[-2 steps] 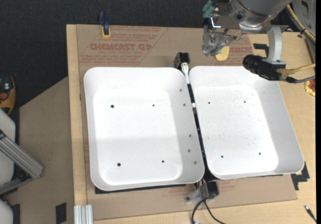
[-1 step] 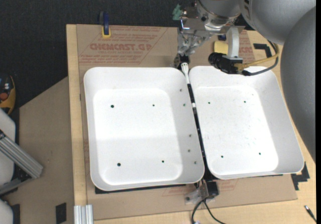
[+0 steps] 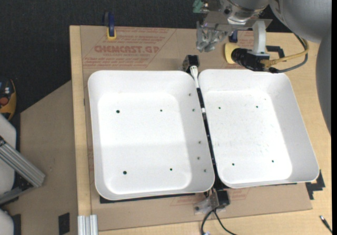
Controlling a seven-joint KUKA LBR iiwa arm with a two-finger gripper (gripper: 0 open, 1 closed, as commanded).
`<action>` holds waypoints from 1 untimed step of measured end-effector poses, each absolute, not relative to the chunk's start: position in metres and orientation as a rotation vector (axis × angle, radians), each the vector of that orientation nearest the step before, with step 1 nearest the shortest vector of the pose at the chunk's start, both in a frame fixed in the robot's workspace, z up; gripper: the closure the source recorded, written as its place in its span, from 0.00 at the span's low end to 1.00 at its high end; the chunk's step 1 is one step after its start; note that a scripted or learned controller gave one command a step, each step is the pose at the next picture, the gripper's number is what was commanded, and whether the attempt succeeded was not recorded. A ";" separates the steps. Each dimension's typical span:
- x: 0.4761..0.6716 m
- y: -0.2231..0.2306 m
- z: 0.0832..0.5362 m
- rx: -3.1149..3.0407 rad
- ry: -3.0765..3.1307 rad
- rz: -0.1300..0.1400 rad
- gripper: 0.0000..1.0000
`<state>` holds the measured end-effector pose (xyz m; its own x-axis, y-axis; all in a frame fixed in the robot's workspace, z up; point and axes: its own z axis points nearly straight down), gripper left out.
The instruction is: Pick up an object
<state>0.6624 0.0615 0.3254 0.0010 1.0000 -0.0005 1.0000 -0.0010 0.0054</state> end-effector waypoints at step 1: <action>0.667 0.045 0.342 2.220 2.217 0.005 1.00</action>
